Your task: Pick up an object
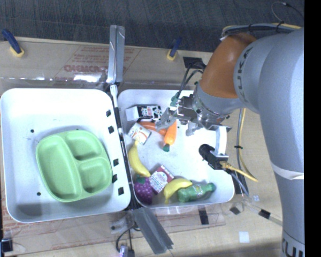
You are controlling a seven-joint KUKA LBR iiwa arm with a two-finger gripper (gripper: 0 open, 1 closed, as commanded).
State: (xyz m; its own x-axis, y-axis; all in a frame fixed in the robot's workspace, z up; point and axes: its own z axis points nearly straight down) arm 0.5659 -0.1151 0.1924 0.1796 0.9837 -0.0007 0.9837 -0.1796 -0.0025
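My gripper (177,123) is low over the middle of the right bin (224,194). An orange carrot (170,134) with a small green tip hangs tilted from it, its upper end between the fingers, which are shut on it. Just to the left lie another orange piece (150,126) and a white-and-orange item (140,135).
A black-and-white box (148,111) sits at the right bin's back. Two bananas (137,160) (176,187), purple grapes (143,190), a red-and-white packet (159,179) and a green bottle (196,191) crowd its front. The left bin (16,116) holds a green divided plate (75,164).
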